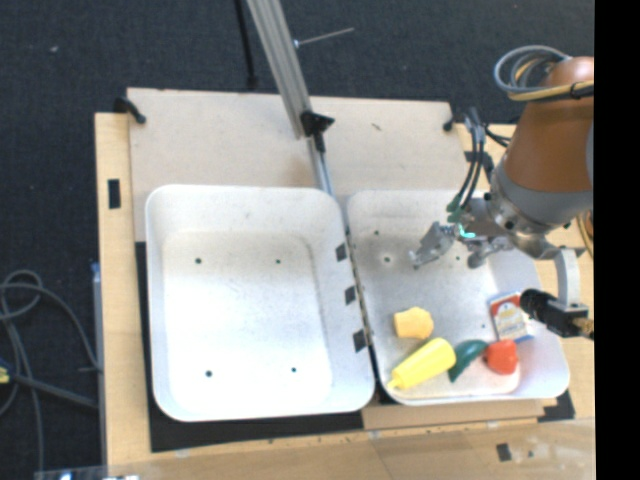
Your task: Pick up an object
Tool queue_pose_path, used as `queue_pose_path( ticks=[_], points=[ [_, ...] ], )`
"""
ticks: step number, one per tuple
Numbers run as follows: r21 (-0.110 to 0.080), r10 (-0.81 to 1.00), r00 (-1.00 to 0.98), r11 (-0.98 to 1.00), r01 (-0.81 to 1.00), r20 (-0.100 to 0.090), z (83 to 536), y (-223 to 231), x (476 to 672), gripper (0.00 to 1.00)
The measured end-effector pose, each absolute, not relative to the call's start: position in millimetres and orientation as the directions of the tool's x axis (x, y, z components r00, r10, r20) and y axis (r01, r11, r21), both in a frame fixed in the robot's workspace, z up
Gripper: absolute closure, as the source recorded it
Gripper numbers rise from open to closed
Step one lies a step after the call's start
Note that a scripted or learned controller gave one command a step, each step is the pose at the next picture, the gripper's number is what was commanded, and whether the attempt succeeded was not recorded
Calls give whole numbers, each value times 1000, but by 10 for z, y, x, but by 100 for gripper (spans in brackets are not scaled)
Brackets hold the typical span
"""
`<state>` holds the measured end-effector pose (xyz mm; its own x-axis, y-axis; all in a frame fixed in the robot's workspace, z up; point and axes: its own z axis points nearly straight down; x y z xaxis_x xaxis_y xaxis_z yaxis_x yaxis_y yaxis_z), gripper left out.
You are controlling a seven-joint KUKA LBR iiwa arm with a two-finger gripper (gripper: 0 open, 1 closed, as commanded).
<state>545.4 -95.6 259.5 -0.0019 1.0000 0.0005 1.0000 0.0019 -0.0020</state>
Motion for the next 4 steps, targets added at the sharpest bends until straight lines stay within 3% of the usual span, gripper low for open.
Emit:
queue_pose_path(
  ticks=[1,4],
  points=[
    [3,1000,1,-1,1000,0,2615,-961,5461,0],
    [-3,1000,2,-2,1000,-1,987,-1140,5415,0]
  ],
)
